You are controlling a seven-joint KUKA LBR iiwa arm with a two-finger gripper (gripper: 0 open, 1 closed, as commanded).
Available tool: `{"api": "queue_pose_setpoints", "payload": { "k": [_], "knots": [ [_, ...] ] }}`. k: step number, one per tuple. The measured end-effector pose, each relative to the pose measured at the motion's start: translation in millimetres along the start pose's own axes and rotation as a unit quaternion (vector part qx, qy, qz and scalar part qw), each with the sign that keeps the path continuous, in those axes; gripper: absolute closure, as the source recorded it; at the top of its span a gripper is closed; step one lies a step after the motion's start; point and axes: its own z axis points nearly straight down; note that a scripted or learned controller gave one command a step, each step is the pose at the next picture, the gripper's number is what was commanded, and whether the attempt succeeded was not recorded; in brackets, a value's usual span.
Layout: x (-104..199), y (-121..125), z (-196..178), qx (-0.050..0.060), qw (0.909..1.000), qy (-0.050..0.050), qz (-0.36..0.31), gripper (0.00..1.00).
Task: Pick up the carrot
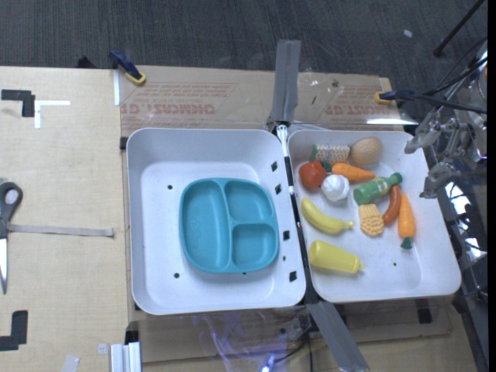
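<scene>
- The light is even and quite bright, without a clear direction.
- The two shallow white plastic bins [147, 231] look almost overexposed, with soft shadows along their inner walls.
- The dark grey carpet floor [194, 14] on the far side is dim and grainy.
- A faint violet glare [232, 343] appears at the near edge.
- The picture is slightly soft everywhere.

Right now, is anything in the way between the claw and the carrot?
Nothing visible blocks it from above. The claw hangs at the right bin's edge; the carrot lies near that side, tight against a red chili.
</scene>
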Motion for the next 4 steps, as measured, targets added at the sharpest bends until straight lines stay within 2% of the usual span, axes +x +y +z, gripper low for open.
{"api": "queue_pose_setpoints", "payload": {
  "k": [1,2,3,4],
  "knots": [
    [-1,-27,156,0.000,0.9955,0.000,-0.095,0.00],
    [-20,-39,196,0.000,0.9983,-0.001,-0.058,0.00],
    [-22,-37,185,0.001,0.9982,-0.004,-0.060,1.00],
    [55,-37,195,0.000,0.9777,-0.001,-0.210,1.00]
  ]
}}
